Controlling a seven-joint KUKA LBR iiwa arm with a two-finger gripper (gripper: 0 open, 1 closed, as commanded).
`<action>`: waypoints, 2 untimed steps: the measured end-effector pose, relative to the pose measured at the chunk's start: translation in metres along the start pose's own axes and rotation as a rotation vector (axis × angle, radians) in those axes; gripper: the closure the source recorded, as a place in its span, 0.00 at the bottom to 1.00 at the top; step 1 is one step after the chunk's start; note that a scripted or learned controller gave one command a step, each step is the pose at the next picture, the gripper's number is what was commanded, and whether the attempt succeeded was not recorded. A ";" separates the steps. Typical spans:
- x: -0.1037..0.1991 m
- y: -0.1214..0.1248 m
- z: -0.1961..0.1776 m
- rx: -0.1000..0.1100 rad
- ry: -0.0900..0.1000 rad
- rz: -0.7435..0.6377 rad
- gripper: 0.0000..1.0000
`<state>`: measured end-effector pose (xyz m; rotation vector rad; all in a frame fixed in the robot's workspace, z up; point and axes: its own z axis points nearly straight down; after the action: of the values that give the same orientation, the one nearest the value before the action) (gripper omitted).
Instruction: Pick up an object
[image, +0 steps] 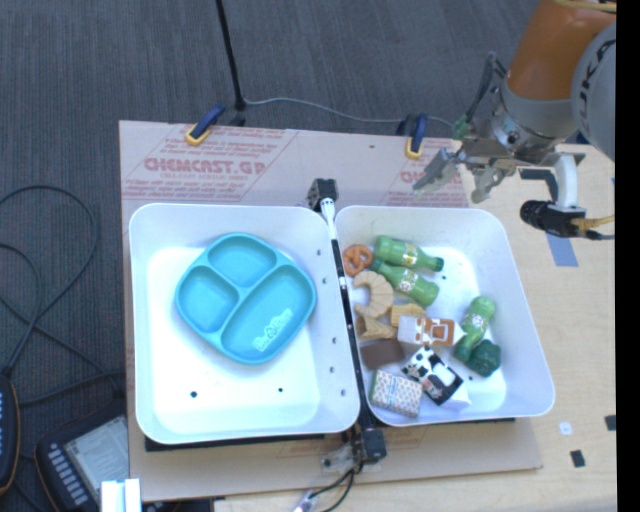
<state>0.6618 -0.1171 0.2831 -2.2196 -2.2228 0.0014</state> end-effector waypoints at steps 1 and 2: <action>-0.007 -0.051 0.157 0.006 0.001 0.001 0.00; -0.021 -0.074 0.195 -0.006 0.000 0.000 0.00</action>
<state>0.5874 -0.1381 0.0881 -2.2227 -2.2264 -0.0055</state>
